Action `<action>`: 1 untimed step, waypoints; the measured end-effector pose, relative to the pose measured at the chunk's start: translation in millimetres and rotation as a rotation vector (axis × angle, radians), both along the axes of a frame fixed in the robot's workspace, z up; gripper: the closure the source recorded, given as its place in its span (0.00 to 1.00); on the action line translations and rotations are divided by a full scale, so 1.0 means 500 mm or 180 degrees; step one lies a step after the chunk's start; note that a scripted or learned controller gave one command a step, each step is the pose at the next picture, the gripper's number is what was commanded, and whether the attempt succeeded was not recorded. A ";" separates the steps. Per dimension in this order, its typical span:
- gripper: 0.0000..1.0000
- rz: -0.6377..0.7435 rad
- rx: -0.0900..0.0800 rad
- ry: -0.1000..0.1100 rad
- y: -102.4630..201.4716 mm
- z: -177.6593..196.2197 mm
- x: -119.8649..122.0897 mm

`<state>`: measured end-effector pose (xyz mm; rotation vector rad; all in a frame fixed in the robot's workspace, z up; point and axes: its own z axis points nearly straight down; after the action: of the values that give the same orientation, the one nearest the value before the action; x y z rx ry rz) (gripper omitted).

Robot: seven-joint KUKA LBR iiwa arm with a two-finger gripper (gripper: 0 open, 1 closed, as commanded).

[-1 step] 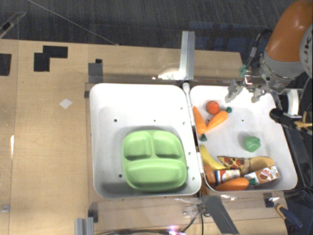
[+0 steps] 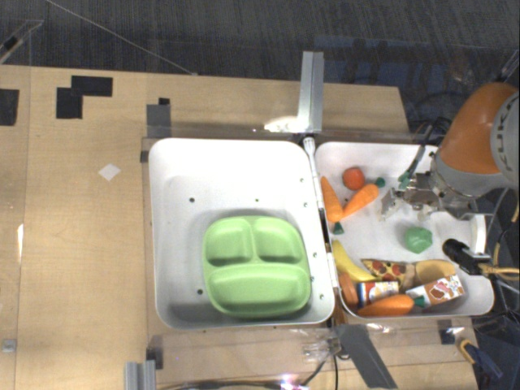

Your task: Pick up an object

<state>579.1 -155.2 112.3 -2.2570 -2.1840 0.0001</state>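
The approach step appears to be in hand, the gripper (image 2: 404, 195) being seen at the right of the frame over the right bin (image 2: 388, 154), jaw state indiscernible, so a descent onto the nearby green object (image 2: 418, 238) would be called for next.

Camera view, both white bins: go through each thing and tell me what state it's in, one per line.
Green three-compartment plastic tray: flat, upright, in left white bin.
Orange toy carrot: lying slantwise in right white bin.
Small red-orange ball: resting beside the carrot.
Green lump: lying apart on the bin floor.
Yellow toy banana: lying in the front pile.
Small labelled bottle: on its side.
End effector: above right bin, holding nothing visible.
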 end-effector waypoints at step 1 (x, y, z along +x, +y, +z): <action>0.00 0.0066 -0.0009 -0.0047 -0.081 -0.043 -0.072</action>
<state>543.2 -195.7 90.9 -2.2430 -2.2160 -0.0134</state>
